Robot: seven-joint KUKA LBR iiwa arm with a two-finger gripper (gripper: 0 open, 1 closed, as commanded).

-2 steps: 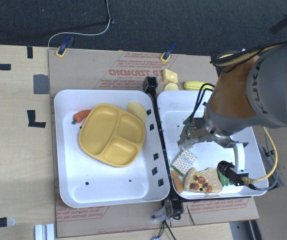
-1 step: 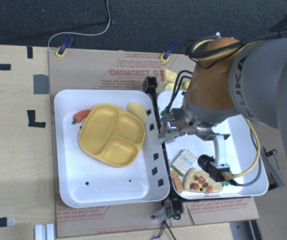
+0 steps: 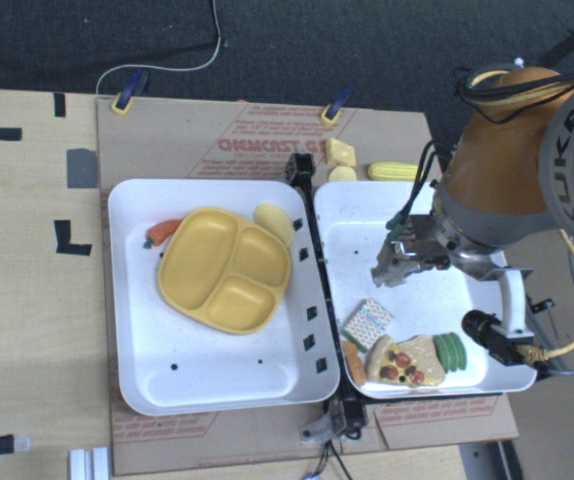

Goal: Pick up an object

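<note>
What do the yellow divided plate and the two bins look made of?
Yellow divided plate: likely moulded plastic, matte with a soft sheen on its rounded compartment ridges. Left bin and right bin: probably thin glossy white plastic with smooth rolled rims, though enamelled metal can't be excluded.

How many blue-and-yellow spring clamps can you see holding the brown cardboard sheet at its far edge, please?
2: one blue-and-yellow spring clamp at the far-left corner of the brown cardboard sheet, the other further right along that edge. The arm may hide more.

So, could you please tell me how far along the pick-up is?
Nothing looks picked yet. The gripper hangs over a bare part of the right bin, with no object between its fingers. The checkered piece, pizza slice and green item lie nearby; a grasp and lift remain.
</note>
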